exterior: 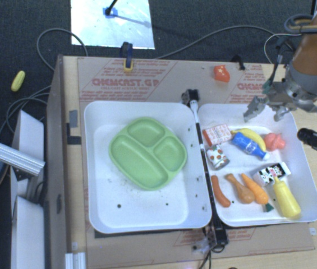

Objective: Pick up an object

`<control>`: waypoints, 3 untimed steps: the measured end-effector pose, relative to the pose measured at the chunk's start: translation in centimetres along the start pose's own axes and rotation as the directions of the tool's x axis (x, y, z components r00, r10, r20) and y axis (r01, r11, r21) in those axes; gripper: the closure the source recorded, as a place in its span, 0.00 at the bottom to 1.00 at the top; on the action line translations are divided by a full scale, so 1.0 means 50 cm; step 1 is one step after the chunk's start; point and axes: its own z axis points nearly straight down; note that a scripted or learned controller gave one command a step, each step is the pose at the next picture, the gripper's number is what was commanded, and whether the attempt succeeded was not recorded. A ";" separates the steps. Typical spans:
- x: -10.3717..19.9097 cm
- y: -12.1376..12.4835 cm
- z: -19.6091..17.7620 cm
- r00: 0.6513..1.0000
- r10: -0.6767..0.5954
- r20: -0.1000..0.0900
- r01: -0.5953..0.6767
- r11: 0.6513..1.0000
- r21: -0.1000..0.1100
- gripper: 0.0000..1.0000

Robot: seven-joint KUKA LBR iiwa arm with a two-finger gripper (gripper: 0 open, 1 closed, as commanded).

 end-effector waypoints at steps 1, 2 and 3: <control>-0.007 0.007 0.258 1.000 0.001 0.002 -0.001 1.000 -0.010 0.00; -0.044 -0.071 0.275 1.000 0.002 0.001 -0.002 1.000 -0.005 0.00; -0.145 -0.085 0.282 1.000 0.000 -0.001 0.000 1.000 -0.007 0.00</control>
